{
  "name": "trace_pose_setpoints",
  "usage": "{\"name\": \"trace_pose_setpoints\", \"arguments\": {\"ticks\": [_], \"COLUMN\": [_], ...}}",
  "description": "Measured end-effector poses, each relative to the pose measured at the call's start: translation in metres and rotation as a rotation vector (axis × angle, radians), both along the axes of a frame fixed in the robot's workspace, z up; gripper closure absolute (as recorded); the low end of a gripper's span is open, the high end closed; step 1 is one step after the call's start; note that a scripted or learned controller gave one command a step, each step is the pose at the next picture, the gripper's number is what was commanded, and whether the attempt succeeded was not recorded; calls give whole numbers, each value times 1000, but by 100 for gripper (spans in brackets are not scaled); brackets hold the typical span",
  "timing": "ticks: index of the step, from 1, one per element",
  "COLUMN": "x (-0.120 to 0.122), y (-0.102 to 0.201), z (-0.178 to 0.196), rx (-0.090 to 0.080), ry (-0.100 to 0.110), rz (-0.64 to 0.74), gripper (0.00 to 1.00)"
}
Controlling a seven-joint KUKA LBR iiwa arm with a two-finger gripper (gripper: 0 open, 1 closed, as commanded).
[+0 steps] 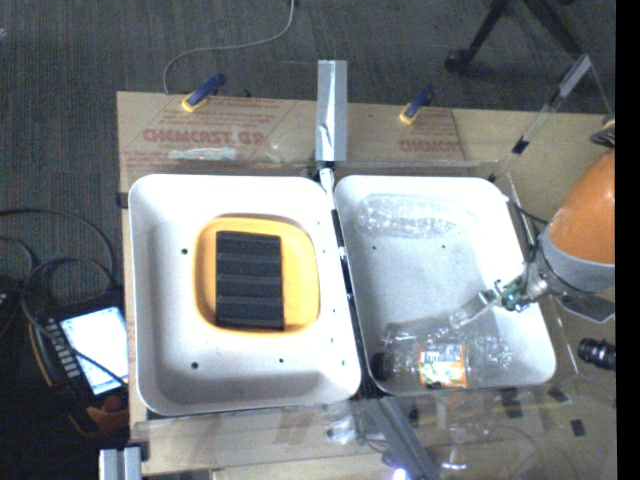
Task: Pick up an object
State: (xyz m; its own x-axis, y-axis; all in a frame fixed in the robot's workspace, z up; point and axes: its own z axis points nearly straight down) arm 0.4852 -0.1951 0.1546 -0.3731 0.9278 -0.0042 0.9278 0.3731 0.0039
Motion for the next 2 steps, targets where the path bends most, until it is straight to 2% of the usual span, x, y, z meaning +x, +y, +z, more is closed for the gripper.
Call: {"name": "trace_pose_setpoints", "arguments": {"ticks": [1, 2], "x": [4, 5], "y": [67, 16], "z": [-63, -63], "rx": [-5, 6], "ry": [-13, -11], "rz": [80, -239], "gripper": [0, 0]}}
